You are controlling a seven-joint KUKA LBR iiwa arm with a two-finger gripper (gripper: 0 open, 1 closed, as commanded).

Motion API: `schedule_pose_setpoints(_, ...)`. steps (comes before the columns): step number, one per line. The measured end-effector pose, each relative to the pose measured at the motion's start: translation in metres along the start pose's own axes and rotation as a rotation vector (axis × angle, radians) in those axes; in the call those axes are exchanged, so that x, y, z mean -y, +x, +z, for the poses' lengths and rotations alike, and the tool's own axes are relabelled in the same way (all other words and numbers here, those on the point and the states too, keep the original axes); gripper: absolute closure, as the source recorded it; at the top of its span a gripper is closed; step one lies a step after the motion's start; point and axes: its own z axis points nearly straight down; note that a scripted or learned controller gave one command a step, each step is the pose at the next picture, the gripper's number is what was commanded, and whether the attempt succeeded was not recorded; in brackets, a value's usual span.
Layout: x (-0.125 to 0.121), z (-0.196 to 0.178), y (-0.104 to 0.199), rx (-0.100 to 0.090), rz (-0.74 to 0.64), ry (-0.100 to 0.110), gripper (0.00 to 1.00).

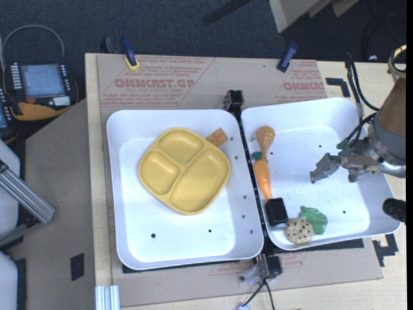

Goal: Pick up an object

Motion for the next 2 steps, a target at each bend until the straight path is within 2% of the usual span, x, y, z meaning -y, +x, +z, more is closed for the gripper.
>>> schedule_pose_setpoints(1, -0.003, -0.007, 0.0, 0.002, -0.004, -0.014, 0.0)
schedule_pose_setpoints(2, 0.002, 0.038, 0.004, 0.0, -0.003, -0.01, 0.0)
